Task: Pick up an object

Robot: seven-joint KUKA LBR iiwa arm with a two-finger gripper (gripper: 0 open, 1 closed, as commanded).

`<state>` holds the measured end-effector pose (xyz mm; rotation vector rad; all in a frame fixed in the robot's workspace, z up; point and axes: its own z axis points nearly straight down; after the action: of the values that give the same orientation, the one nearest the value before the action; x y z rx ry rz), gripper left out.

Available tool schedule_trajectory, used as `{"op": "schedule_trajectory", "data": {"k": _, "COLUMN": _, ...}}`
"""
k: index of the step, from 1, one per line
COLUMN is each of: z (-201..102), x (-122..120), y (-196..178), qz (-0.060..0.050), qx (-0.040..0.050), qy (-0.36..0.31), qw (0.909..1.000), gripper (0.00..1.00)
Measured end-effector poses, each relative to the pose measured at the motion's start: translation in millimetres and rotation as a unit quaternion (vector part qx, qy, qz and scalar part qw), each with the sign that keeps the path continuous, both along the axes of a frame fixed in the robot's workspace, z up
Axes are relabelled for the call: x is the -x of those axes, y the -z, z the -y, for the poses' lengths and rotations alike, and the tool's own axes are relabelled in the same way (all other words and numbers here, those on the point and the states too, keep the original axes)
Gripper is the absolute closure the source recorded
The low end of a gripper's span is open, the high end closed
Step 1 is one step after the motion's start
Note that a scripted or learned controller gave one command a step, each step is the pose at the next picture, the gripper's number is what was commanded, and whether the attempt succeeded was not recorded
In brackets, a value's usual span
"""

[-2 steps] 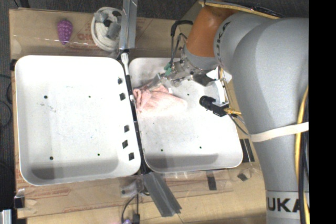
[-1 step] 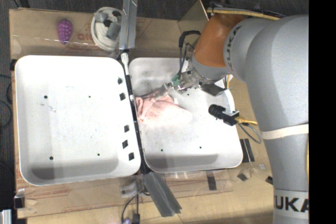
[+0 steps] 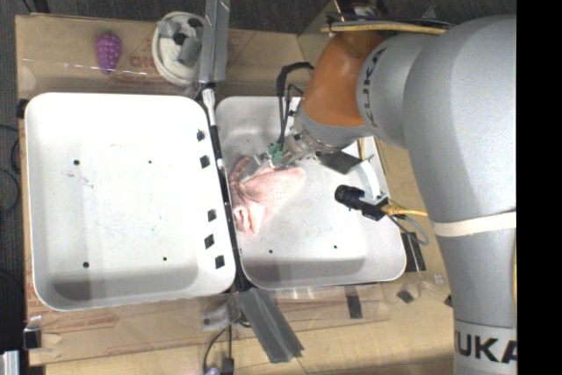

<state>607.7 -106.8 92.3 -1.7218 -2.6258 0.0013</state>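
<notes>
A pink crumpled soft object (image 3: 262, 190) lies in the right bin (image 3: 307, 263), against its left wall. My gripper (image 3: 279, 154) reaches down from under the orange wrist band to the object's upper edge, at a green-tipped part. The arm hides most of the gripper, and I cannot tell whether anything is between the tips.
The left bin (image 3: 114, 189) sits beside the right one, with a grey divider rail (image 3: 215, 180) between them. On the bench behind the bins lie a purple grape-like object (image 3: 108, 51) and a white coil (image 3: 178, 46). The arm covers the right bin's far right corner.
</notes>
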Motion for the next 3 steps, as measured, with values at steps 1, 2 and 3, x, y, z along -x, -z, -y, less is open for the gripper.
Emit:
{"op": "schedule_trajectory", "data": {"k": 1, "z": 5, "x": -28, "y": 0, "qz": 0.000, "qx": 0.0003, "qy": 0.022, "qw": 0.9998, "gripper": 0.00}}
{"op": "schedule_trajectory", "data": {"k": 2, "z": -7, "x": -49, "y": -1, "qz": 0.001, "qx": 0.0004, "qy": -0.018, "qw": 0.9998, "gripper": 0.00}}
{"op": "schedule_trajectory", "data": {"k": 3, "z": 22, "x": -50, "y": -2, "qz": 0.003, "qx": 0.0011, "qy": -0.140, "qw": 0.9901, "gripper": 0.00}}
